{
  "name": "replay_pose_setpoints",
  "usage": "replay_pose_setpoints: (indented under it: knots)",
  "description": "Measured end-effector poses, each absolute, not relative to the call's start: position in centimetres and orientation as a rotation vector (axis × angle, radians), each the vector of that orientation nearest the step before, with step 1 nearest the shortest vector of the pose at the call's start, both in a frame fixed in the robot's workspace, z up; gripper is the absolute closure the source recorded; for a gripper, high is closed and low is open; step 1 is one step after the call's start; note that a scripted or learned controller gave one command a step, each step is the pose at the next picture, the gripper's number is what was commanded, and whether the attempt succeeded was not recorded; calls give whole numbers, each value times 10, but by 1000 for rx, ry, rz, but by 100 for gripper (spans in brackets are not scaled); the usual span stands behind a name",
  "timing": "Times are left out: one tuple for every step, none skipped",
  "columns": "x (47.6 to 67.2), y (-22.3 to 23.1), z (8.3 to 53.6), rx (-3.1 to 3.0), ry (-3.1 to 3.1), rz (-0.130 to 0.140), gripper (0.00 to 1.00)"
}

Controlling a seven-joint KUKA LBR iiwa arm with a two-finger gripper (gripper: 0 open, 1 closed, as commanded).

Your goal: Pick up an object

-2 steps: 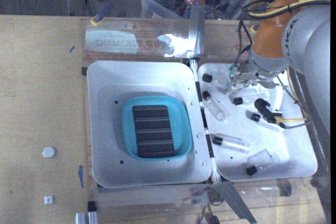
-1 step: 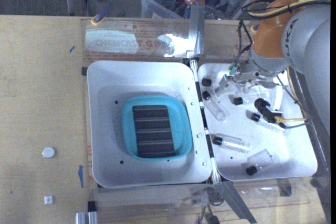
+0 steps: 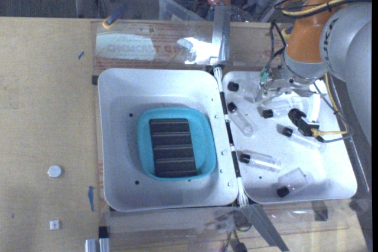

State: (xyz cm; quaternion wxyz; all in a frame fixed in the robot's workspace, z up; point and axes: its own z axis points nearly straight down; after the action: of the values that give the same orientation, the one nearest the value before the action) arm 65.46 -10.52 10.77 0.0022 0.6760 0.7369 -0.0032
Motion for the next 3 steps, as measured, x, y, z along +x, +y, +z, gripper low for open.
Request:
replay_pose_setpoints:
  knots:
    - [655, -105, 108, 2120, 2312, -9, 0]
    - [621, -150, 87, 2126, 2309, 2, 0]
    - [623, -150, 99, 2125, 2304, 8, 100]
